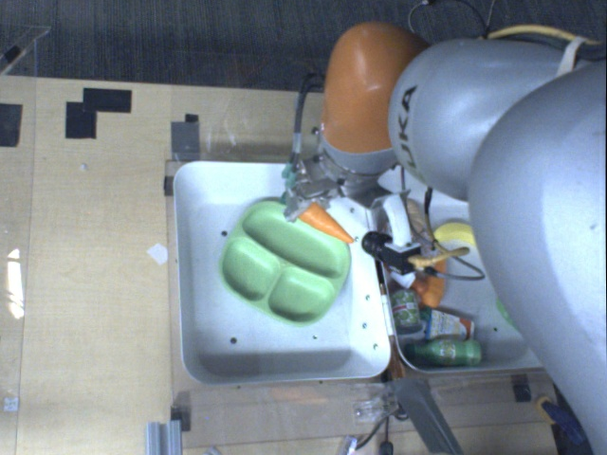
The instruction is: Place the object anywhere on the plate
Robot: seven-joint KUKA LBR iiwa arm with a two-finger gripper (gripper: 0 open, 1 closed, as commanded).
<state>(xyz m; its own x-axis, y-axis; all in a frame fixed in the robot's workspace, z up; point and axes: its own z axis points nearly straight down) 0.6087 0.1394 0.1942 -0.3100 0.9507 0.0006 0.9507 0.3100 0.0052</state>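
Carrot: the orange carrot (pixel 323 222) lies at about 1 o'clock on the green divided plate (pixel 285 263), its body slanting over the plate's upper right rim, thick end toward the gripper.
Gripper: the gripper (pixel 302 200) sits just at the carrot's upper left end, right above the plate's 12 o'clock edge; whether it is pinching the carrot or has let go, I cannot tell from this angle.
Plate: three compartments, resting in the left white bin (pixel 204 349), tilted diagonally.
Step in hand: judged to be the placing stage, the carrot at or just over the plate's edge.
Next move: likely calls for the carrot to settle fully inside a compartment, then release and lift straight up.
Right bin (pixel 417 356): at 3 o'clock of the plate, holding a green bottle (pixel 446 352) and other clutter.
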